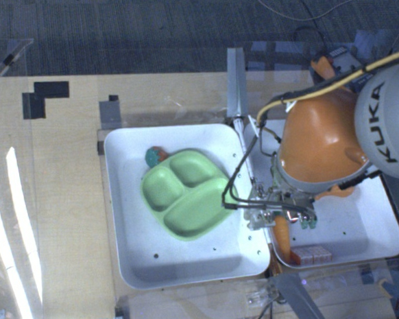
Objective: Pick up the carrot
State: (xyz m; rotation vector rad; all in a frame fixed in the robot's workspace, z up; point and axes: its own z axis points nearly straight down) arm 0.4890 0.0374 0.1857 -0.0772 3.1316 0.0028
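**binwatcher:** Ok, reading this left to right. The pale wood surface (53, 222) on the left has nothing the task cares about. Then the left bin (187, 263), holding a green divided plate (185, 193) with some small teal and reddish thing (156, 154) tucked at its top left edge, too small for me to name. Past the wall between the bins you get the right bin (371, 241), and that's where the carrot (282, 235) is: an orange stick lying near the left wall, pointing roughly toward the camera, with a small pinkish box (311, 254) just beside its lower end.

**gripfan:** So how far along would you call it? Picked or not?

**binwatcher:** Not picked, I'd say. The carrot looks flat on the bin floor. The arm (322, 146) is leaning in from the right and the hand (281, 214) sits right over the carrot's upper end, so my guess is it's at the come-down-and-grab stage. Closing and lifting are both left to do.

**gripfan:** Fingers open or closed?

**binwatcher:** Honestly can't tell. The wrist and a mess of cable cover that spot, and I can't see whether anything is touching the carrot or just above it. I wouldn't call it held.
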